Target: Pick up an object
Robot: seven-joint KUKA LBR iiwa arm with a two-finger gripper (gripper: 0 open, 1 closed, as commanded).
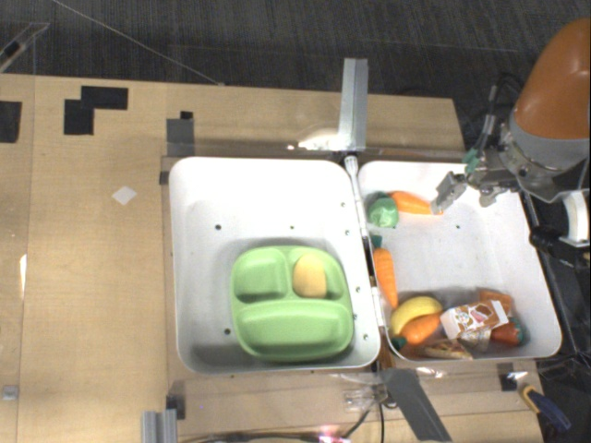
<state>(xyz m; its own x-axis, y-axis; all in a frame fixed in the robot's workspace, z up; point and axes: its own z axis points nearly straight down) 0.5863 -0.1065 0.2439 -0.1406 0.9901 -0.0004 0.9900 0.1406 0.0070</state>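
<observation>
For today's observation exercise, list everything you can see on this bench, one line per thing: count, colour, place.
bins: 2, white, side by side on the bench
divided plate: 1, green, left bin
round fruit: 1, yellow, plate's upper-right compartment
carrots: 2, orange, right bin, top and left edge
green ball: 1, right bin, beside top carrot
banana: 1, yellow, right bin bottom
packet: 1, white and red, right bin bottom
arm: 1, grey and orange, right
claw: 1, above top carrot

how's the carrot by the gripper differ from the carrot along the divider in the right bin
The carrot by the gripper lies crosswise near the right bin's far wall, its end beside a green leafy piece. The carrot along the divider runs lengthwise against the bin's left wall, its near end close to the banana, and looks a darker orange. Both are orange, tapered and lying flat.
</observation>
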